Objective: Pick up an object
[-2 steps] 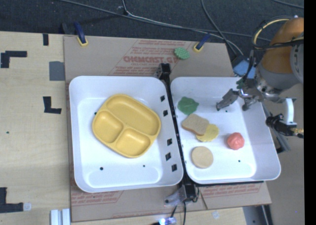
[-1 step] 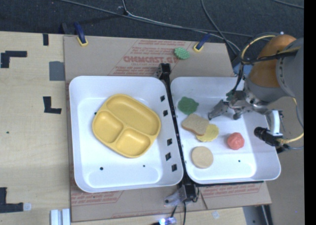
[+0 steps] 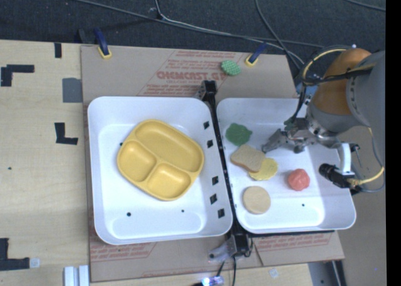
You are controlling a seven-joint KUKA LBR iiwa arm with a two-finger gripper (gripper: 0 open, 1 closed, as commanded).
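A round tan biscuit [image 3: 257, 199] lies closest to the lens, near the front wall of the right bin [image 3: 332, 219], with a red ball-like piece [image 3: 299, 179] just to its right. Behind them a slice of toy bread [image 3: 247, 158] rests on the bin floor, its long axis running from upper left to lower right, its lower end overlapping a yellow piece [image 3: 266, 169] that touches it. A green leafy piece [image 3: 238, 133] sits just behind the bread, close to the divider between the bins.

The gripper [image 3: 270, 145] hangs low over the right bin, just right of the bread and pointing toward it; its dark fingers appear slightly spread with nothing between them, though the slant of the view makes this hard to judge. The grey arm [image 3: 351, 100] with its orange band reaches in from the right.

The left bin [image 3: 100, 172] holds a yellow divided plate [image 3: 160, 159], set at an angle, with its three sections facing up.

Both bins sit on a sheet of brown cardboard [image 3: 150, 68] printed with red lettering, held at the back edge by two blue-and-yellow clamps [image 3: 102, 45]. A small green piece [image 3: 230, 68] lies on the cardboard behind the bins. The bench is pale wood marked with black tape, and dark carpet with cables stretches beyond it.
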